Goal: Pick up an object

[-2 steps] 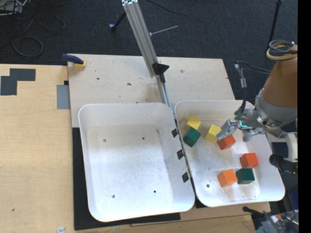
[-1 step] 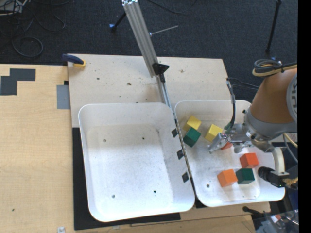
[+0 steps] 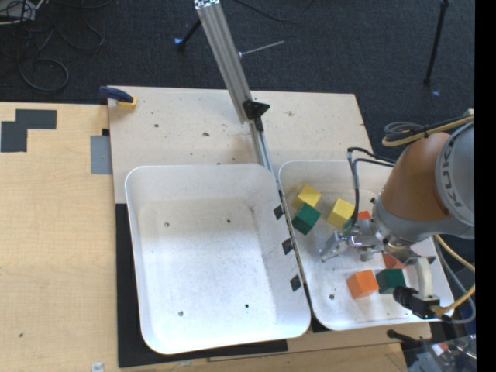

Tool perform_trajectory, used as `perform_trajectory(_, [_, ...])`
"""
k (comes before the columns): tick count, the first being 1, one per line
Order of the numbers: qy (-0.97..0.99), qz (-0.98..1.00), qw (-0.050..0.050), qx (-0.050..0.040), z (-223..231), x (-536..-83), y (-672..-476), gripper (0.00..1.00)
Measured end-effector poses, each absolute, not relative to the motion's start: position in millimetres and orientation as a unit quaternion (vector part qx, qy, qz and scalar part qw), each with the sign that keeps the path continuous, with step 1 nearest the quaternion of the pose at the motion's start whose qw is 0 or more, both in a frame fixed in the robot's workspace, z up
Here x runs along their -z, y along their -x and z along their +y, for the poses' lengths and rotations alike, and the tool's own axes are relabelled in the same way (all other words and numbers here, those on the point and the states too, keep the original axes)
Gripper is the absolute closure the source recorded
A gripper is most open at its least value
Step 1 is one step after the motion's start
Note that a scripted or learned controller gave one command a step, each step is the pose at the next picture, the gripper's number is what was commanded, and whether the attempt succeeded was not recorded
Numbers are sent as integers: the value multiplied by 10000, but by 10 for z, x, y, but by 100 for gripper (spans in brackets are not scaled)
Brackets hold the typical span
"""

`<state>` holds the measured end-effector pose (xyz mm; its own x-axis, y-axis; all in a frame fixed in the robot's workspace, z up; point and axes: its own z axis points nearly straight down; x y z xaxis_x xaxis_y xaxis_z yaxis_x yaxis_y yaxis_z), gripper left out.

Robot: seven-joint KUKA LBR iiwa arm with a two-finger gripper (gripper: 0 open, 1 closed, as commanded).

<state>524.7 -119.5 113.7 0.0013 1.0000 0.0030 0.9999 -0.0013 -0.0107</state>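
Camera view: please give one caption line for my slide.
KUKA arm's gripper reaches into the right bin among yellow, green and orange blocks.

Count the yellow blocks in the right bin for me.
2: one yellow cube-shaped block near the bin's far left, above a green block; another yellow cube-shaped block just right of it. The arm may hide more.

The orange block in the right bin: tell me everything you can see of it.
The orange block is a small cube, plain and matte, perhaps painted wood or foam. It sits on the floor of the right bin, toward the near side, turned a little askew to the bin walls. A green block lies close on its right; whether they touch is unclear. The gripper is above and left of it, apart from it.
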Motion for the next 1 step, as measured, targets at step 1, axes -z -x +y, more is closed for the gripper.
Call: perform_trajectory(1, [7081,-7062,14,-5,-1191,-920,-5252,0])
